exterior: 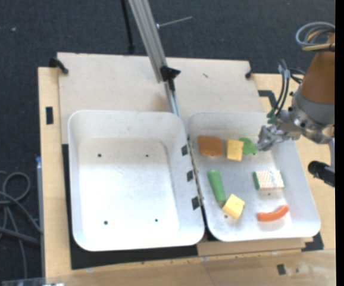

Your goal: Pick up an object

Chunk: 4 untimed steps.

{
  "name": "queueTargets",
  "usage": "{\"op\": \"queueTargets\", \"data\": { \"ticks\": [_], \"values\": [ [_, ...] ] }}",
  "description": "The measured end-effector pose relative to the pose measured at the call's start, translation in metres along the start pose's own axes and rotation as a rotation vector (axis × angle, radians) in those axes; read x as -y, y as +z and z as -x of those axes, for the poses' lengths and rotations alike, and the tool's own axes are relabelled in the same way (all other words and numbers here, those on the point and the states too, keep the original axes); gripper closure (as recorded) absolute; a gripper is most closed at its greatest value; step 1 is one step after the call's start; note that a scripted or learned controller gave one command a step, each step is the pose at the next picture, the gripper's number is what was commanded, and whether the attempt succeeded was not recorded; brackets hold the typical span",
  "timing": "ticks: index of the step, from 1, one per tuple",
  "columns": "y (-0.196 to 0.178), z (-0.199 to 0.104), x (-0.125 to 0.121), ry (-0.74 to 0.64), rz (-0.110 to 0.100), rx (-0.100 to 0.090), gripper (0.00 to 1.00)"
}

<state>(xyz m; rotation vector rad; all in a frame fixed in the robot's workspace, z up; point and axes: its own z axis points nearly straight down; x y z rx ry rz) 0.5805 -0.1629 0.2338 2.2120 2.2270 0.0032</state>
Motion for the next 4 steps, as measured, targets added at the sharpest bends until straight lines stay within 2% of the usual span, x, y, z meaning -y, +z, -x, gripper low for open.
{"op": "queueTargets", "data": {
  "ticks": [1, 2, 4],
  "values": [
    [-0.012, -0.054, -0.013, -0.002, 0.001, -0.001, 1.00],
    [-0.001, -0.105, -0.021, 0.000, -0.004, -0.001, 1.00],
    [-0.021, -0.214, -0.040, -0.002, -0.001, -0.003, 1.00]
  ]
}}
